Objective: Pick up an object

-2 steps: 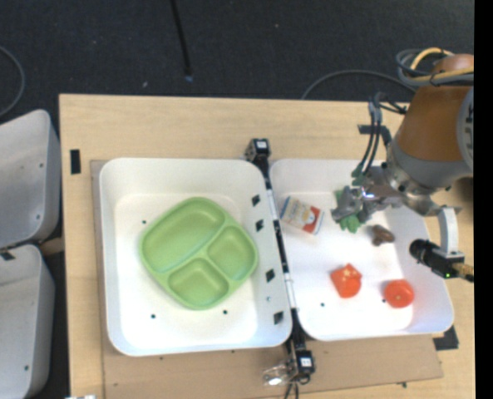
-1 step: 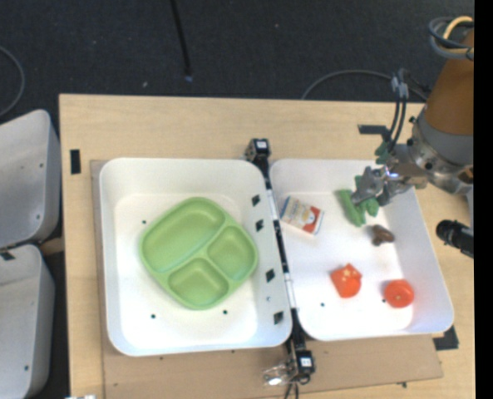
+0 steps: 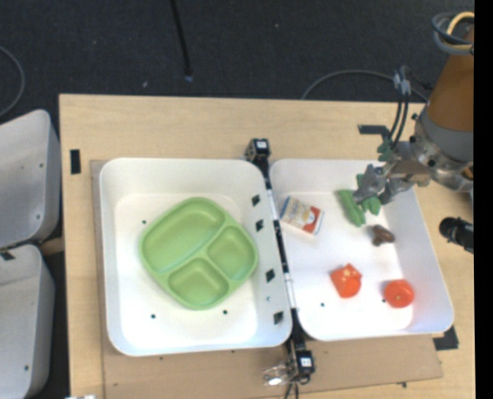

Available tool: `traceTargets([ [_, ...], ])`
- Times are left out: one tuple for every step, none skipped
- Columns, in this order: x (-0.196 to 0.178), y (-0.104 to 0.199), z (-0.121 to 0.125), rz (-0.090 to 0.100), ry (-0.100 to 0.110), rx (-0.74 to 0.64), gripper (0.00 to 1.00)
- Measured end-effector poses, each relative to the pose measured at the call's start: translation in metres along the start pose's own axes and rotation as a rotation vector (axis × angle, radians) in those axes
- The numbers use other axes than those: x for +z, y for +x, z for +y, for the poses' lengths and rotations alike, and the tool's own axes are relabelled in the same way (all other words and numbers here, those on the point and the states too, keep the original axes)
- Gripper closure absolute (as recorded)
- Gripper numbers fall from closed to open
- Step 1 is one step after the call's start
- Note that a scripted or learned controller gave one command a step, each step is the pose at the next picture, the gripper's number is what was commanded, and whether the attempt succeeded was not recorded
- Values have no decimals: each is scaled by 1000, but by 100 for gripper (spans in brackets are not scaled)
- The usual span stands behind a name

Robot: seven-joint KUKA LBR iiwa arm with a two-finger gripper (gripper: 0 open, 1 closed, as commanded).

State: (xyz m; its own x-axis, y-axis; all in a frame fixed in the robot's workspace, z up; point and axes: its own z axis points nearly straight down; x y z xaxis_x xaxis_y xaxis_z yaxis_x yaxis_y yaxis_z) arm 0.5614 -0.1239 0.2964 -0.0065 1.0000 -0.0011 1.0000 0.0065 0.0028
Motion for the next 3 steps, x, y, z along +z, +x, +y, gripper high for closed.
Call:
traceTargets([
  [13, 42, -1, 1, 2, 1, 100],
  [14, 87, 6, 1, 0, 1, 100],
  [37, 137, 10, 1, 5, 0, 100],
])
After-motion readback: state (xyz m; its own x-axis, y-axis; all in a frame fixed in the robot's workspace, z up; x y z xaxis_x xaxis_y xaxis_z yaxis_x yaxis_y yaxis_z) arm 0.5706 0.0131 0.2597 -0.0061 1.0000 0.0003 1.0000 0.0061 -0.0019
